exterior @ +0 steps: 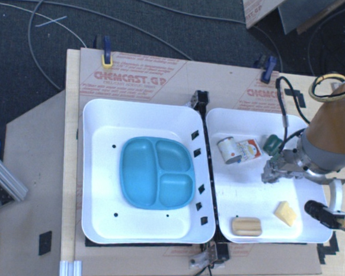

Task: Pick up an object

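Observation:
My gripper (273,171) hangs low over the middle of the right bin (233,196), with the grey arm and its orange band coming in from the right. A small can (237,150) with a red and white label lies on its side just to the gripper's upper left. Close by the gripper's top edge sits a dark green object (272,143), partly hidden by cables. In the bin's lower right rests a pale yellow wedge (285,213), and a tan block (246,226) lies near the front wall.
The left bin (98,176) holds a blue divided plate (158,173). A black divider with clips (201,166) runs between the bins. Cables loop over the arm at the upper right. Clamps pin the board at its far edge.

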Controlling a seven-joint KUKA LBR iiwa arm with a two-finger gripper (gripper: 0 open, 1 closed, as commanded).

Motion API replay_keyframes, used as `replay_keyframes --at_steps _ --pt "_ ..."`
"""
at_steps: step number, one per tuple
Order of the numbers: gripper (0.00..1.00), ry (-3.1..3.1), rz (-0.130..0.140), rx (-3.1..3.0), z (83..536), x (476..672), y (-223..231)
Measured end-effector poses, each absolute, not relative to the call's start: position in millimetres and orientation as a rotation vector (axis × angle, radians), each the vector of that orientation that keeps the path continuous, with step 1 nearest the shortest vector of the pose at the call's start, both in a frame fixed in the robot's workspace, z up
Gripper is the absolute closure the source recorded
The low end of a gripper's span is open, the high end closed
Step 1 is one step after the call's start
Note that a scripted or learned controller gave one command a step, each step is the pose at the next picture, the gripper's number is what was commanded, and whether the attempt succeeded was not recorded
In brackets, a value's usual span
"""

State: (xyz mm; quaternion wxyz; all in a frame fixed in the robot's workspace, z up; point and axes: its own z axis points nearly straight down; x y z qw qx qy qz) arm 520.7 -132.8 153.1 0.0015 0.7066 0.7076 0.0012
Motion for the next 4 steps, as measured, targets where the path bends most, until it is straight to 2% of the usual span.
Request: replay_keyframes --at_steps 1,2,4 --pt "1.00 2.219 0.005 2.217 200 514.2 -133" --pt "1.00 2.219 0.006 2.216 254 515.6 -133" --pt "1.00 2.229 0.004 2.214 259 544.9 -26"
